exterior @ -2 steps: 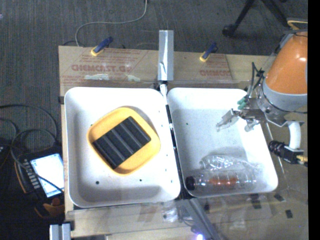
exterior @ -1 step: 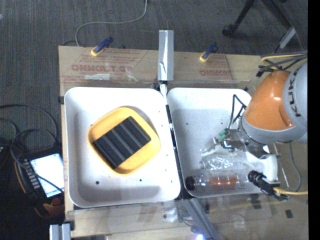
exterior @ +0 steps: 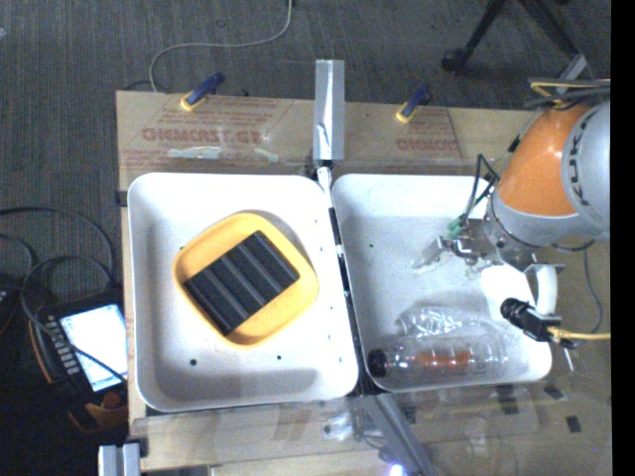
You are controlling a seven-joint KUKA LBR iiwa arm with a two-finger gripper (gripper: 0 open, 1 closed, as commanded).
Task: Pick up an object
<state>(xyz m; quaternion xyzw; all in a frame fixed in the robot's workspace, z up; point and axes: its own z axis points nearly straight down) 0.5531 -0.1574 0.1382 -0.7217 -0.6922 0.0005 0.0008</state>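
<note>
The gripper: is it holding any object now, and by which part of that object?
It cannot be told. The gripper hangs over the right bin, above the clear plastic bottle; nothing shows between its fingers.

Surface: you have a flat brown cardboard-covered surface (exterior: 228, 137) with faded red lettering along its far side.
Bins: two shallow white plastic bins rest on it, touching along their inner rims. You see the left bin (exterior: 159, 216) and the right bin (exterior: 387, 216) side by side.
Clamps: two small blue-and-yellow clamps grip the far edge, one at the left (exterior: 201, 91) and one at the right (exterior: 413, 102).
Post: an upright grey metal post (exterior: 328, 112) stands at the far edge, in line with the seam between the bins.
</note>
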